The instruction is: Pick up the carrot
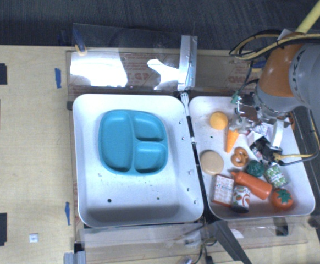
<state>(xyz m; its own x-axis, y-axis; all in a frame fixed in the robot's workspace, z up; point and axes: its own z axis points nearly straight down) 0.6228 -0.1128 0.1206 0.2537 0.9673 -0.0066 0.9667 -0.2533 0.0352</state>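
Observation:
In the right bin [305,186] a small orange cone-shaped carrot [232,140] lies pointing toward the front, just below a round yellow-orange fruit [219,120]. My gripper [249,126] hangs low over the bin's back part, right beside the carrot's upper right end; whether it touches the carrot I cannot tell. A longer orange-red vegetable with a green leafy end [253,183] lies slantwise nearer the front of the same bin.
Around them lie a tan bun [211,161], a pretzel [238,157], a red-and-white box [222,188], a small can [241,198], a green-white item [275,175] and a tomato [282,199]. The left bin [88,147] holds a blue divided tray [132,142]. Cables [292,157] trail from the wrist.

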